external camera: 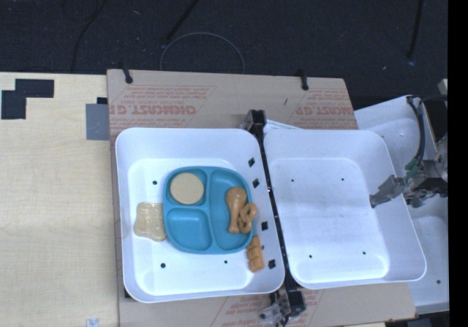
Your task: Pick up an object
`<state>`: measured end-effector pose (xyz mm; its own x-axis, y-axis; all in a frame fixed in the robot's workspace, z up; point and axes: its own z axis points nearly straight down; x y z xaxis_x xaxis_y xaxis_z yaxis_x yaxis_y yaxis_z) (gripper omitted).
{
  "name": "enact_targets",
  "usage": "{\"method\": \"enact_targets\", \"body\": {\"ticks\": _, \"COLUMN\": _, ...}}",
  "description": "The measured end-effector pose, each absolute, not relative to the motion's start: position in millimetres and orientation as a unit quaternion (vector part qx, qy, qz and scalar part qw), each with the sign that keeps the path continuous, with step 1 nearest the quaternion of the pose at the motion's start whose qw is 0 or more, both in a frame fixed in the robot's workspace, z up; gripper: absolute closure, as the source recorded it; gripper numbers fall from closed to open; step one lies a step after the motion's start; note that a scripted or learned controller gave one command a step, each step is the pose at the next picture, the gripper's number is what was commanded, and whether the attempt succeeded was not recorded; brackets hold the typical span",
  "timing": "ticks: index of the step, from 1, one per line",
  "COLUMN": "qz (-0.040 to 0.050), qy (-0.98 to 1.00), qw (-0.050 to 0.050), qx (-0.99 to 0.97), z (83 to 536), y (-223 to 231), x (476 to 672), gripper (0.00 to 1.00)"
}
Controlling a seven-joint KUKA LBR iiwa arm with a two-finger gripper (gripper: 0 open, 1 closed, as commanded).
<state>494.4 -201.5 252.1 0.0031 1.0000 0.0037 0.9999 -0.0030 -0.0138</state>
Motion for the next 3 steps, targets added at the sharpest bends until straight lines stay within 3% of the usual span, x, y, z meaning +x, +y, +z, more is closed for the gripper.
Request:
{"method": "enact_targets", "body": {"ticks": 1, "qz": 0.0007, "qy": -0.707, "qw": 0.001, "qx": -0.707, "z": 258, "y": -201, "x": 496.6, "gripper": 0.0}}
{"method": "enact_targets", "body": {"ticks": 3, "qz": 0.0015, "qy": -0.707, "qw": 0.004, "qx": -0.707, "z": 158, "y": -189, "x": 511.8, "gripper": 0.0}}
